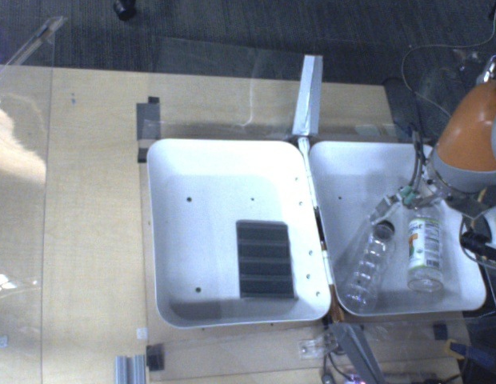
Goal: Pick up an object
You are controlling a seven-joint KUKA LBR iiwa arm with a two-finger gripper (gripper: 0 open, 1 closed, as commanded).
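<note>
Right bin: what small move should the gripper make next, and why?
Probably lower the gripper a little toward the labelled bottle. It sits just above that bottle's cap end, the clear bottle lies close on the left, and nothing shows between its fingers.

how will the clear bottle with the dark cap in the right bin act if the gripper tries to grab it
The clear bottle lies on its side in the right bin, so a nudge would probably roll it, perhaps toward the labelled bottle beside it. It looks empty and thin-walled: likely light, and it may dent when squeezed. Its smooth ribbed plastic could slip between the fingers.
</note>
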